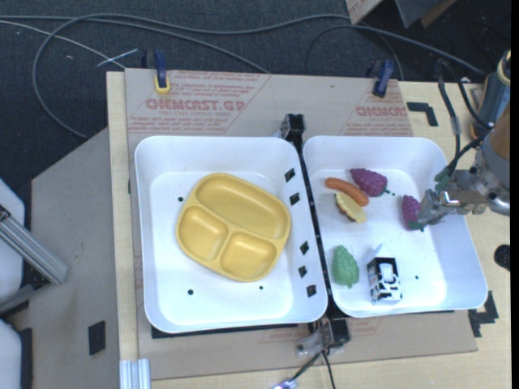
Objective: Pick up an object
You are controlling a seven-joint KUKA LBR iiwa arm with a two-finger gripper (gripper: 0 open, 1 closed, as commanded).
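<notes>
A small black-and-white box (384, 279) sits at six o'clock in the right white bin (454, 286), beside a bumpy green toy (345, 265). At three o'clock, the gripper (423, 215) touches a purple grape bunch (410, 209); I cannot tell if it holds it.

Two bins sit side by side on the worktop (243, 96). The left bin (154, 217) holds a divided tray (233, 226) at its centre. In the right bin (454, 274), grapes (369, 181), a sausage (346, 190) and a sandwich (350, 208) cluster near the far edge. A second grape bunch (410, 210) lies toward the right edge, at the gripper (430, 211). A pear (345, 266) and a small box (384, 279) lie near the front edge.
</notes>
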